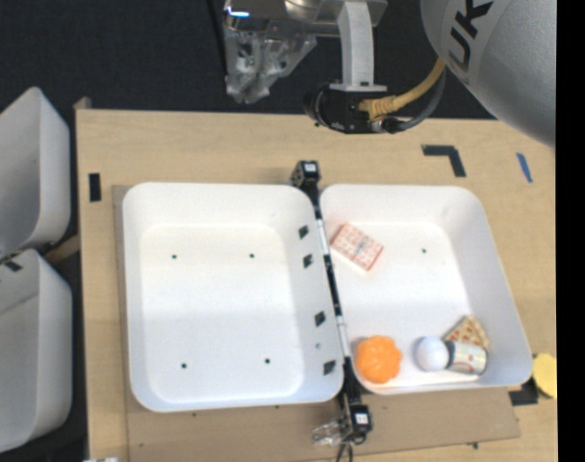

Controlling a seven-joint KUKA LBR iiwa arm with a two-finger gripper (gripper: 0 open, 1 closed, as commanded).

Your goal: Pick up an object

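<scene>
A slanted overhead view of a wooden bench (100,162) carrying two shallow white bins side by side. The left bin (139,287) sits toward nine o'clock of the scene, and the right bin (485,229) toward three o'clock.

Four objects lie in the right bin. A small pink-and-white patterned packet (356,246) rests flat near the bin's ten o'clock area, close to the divider between the bins, its long axis running roughly from ten o'clock to four o'clock. Along the bin's near edge, from seven o'clock to five o'clock, sit an orange ball-like object (378,357), a white ball (430,353) just beside it, and a small patterned cup or tube (466,345) lying on its side, touching or nearly touching the white ball.

The gripper (251,75) hangs at the scene's twelve o'clock, above the dark area beyond the bench's far edge, well apart from both bins. Whether it is spread or closed cannot be told; nothing is visibly held.

From the gripper, the packet lies toward five o'clock, and it looks like the nearest and most isolated target. The cluster at the near edge lies farther off in the same general direction and is crowded against the bin wall, which may make a clean grasp harder.
</scene>
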